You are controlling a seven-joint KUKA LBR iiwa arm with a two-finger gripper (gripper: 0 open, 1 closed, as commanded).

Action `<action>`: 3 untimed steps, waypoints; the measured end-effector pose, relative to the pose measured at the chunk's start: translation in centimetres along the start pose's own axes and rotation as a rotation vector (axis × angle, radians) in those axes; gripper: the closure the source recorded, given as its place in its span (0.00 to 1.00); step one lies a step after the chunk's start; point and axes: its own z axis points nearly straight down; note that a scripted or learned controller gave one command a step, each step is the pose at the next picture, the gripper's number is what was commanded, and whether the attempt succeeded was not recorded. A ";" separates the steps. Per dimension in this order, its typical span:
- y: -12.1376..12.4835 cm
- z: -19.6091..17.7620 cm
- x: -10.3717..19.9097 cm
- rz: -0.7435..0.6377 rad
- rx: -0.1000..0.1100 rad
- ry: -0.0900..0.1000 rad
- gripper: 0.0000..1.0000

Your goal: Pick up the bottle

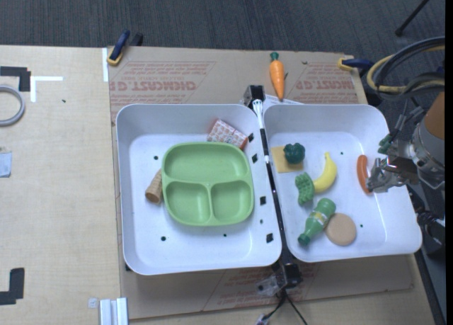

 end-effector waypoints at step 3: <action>-3.1 -6.9 15.7 0.244 0.003 -0.002 1.00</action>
